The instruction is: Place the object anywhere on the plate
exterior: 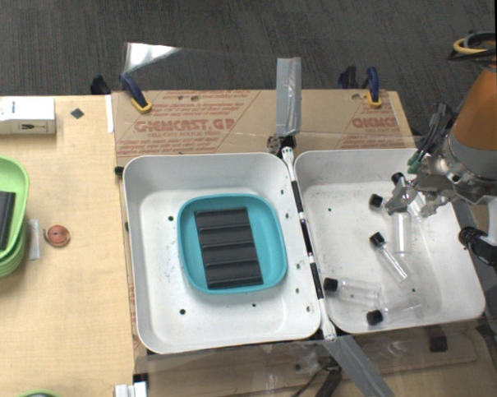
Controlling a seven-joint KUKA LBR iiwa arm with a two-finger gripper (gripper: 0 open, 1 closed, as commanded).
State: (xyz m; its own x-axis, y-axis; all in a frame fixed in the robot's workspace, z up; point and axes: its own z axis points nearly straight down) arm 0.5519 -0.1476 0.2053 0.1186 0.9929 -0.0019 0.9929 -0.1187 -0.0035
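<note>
Partly cropped, gripper above clear tubes

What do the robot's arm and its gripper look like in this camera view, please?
The arm enters from the right as a rounded segment with a broad orange band above a grey wrist ring. Dark cables run alongside it. The gripper is a small cluster of silvery metal parts with dark fittings.

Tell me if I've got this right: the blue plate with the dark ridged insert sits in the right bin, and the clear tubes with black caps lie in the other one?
Not quite. The camera view shows the blue plate in the left bin. The clear tubes with black caps lie in the right bin, where the arm's tool is.
</note>
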